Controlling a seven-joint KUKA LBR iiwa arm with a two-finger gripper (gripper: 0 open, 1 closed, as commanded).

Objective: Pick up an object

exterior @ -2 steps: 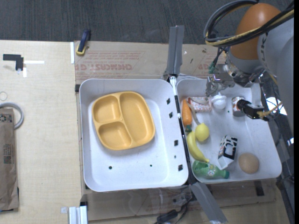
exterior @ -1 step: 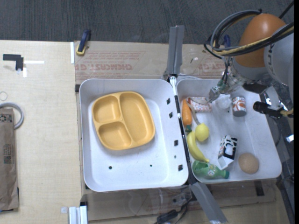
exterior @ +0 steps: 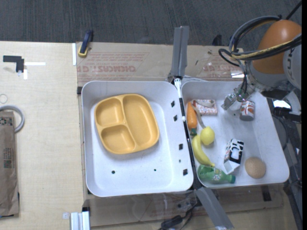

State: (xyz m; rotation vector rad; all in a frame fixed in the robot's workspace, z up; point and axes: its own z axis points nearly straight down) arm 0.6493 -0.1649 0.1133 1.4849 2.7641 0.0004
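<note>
Likely target is the can (exterior: pixel 247 110), standing at the back of the right bin (exterior: pixel 280 176), just beside the gripper (exterior: pixel 236 99). Gripper hangs low at the can's left, not around it; open or closed, cannot tell. Risks: descent lands off-centre and knocks the can over, or it rolls against the bin wall. Snack pack (exterior: pixel 205 107) sits near on the left and could get clipped. Carrot (exterior: pixel 191 116), lemon (exterior: pixel 207 136), banana (exterior: pixel 200 152) lie further off, well apart.

Glossy plastic plate (exterior: pixel 126 123), smooth white bins (exterior: pixel 134 183)
</note>
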